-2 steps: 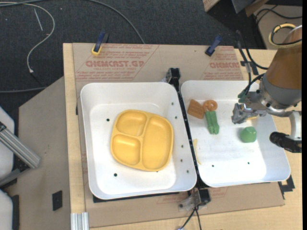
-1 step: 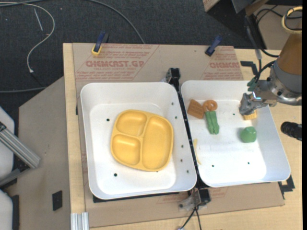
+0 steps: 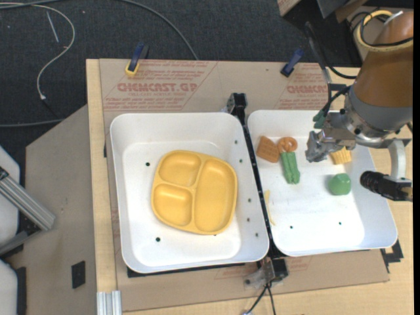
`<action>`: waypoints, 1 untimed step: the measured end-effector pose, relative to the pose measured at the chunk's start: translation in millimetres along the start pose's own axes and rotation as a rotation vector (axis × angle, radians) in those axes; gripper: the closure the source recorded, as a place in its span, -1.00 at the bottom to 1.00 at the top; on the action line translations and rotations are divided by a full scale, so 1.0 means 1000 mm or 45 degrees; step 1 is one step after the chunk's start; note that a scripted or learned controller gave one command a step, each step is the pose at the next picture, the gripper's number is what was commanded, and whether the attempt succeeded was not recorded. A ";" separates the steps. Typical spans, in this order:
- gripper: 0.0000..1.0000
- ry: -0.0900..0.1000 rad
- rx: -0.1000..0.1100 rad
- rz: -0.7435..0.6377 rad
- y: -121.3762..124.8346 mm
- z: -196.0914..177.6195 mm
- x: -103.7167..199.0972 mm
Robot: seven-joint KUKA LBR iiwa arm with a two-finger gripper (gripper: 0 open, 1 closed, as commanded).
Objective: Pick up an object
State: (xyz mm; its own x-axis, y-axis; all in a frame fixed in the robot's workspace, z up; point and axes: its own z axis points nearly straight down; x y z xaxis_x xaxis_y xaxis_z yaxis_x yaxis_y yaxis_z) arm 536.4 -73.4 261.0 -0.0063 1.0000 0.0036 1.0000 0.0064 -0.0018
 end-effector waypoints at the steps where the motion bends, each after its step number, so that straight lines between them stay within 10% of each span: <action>1: 1.00 0.000 0.003 0.000 -0.016 0.006 0.057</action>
State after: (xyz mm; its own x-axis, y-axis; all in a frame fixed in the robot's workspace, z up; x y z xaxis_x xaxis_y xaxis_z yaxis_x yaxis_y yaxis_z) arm 520.4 -16.4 255.5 -0.0066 1.0000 0.0035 1.0000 0.0066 -0.0042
